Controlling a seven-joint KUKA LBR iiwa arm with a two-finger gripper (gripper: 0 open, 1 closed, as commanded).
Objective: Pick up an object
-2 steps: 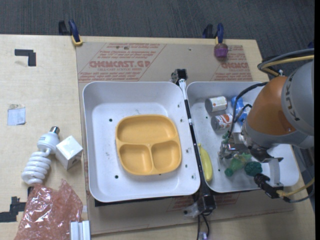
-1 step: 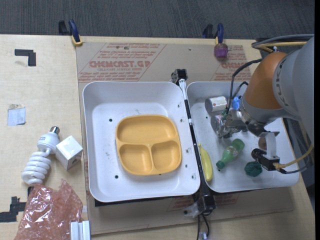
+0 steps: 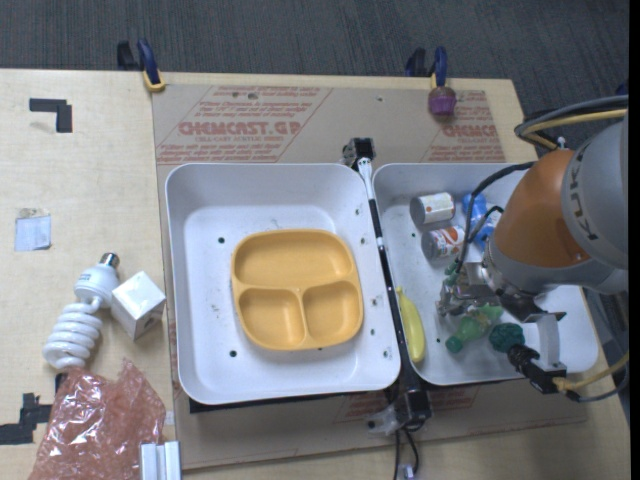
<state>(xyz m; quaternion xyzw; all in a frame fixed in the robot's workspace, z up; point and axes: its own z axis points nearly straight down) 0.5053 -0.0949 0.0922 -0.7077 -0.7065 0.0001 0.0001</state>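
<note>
The right bin holds a jumble of small things. A white cylinder with an orange end lies near its back, a small can sits just below it, and a blue item lies beside them. A yellow banana-shaped piece rests along the bin's left wall. A light green toy and a dark green piece lie near the front. My gripper is low in this bin, right above the light green toy and below the can. The arm's orange band covers the bin's right part.
The left bin holds a yellow divided plate. Left of the bins, on the bench, lie a spiral light bulb, a white cube and a pink crinkled bag. A purple object sits behind the right bin.
</note>
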